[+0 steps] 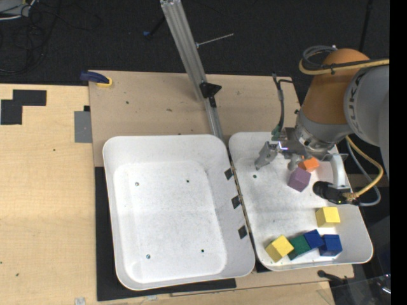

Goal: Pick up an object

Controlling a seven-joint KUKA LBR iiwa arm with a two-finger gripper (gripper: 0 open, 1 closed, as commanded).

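My gripper [278,160] hangs over the upper part of the right bin [267,202]. It is open, its two grey fingers spread apart with nothing between them. Just right of the right finger lies a small orange block [311,164]. A purple block [299,180] sits tilted just below it. A yellow block [328,216] rests further down near the bin's right side. In the lower right corner a yellow block [278,248], a green block [299,245] and two blue blocks [313,238] [331,244] lie bunched together.
The left bin [127,151] is beside the right one, joined to it by black clips [236,201]. A slanted aluminium rail [191,56] rises behind the bins. Cables and a black connector [331,192] hang from the wrist over the bin's right edge.
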